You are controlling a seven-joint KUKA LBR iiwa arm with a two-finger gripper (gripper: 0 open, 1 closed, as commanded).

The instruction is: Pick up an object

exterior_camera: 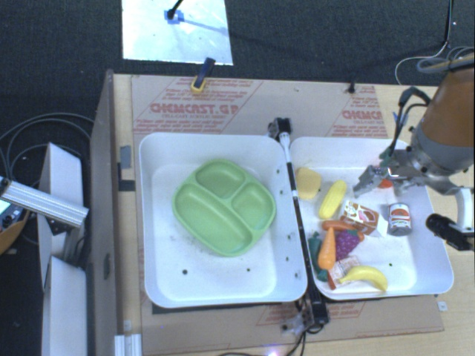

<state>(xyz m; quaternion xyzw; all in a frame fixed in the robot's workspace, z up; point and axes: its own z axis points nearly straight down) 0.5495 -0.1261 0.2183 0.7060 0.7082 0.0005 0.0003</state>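
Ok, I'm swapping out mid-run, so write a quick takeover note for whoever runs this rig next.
Pincer: over the right bin's upper part, nothing visibly held; finger state unclear.
Right bin: yellow block, lemon-like piece, small can, carton, grapes, carrot, banana.
Left bin: green divided plate.
Done: nothing lifted.
Left: grasp and raise one item.

A dark carpet (312, 21) lay beyond my bench, with a pale square sheet (177, 21) on it. Black cables (22, 143) looped at the left.
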